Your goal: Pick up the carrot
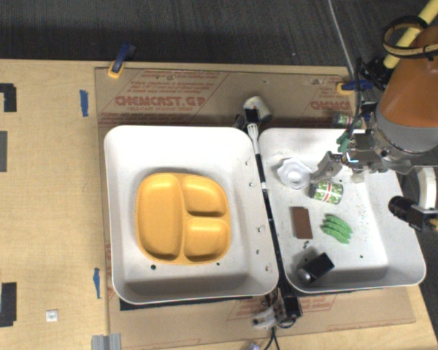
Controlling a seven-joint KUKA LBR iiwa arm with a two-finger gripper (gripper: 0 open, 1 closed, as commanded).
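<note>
My gripper [334, 165] hangs over the back half of the right bin [401, 268], reaching in from the right under the grey arm with its orange band [416, 86]. Its tip is just above and behind a small green and white can [326, 192] and right of a white cup-like piece [293, 173]. From this angle nothing can be seen held in it.
The right bin also holds a brown flat block [301, 222], a green pea pod [336, 229] and a black object [315, 265] near the front wall. A yellow divided tray [182, 216] lies in the left bin [131, 152]. A black fixture [412, 211] sticks in at the right bin's right side.
</note>
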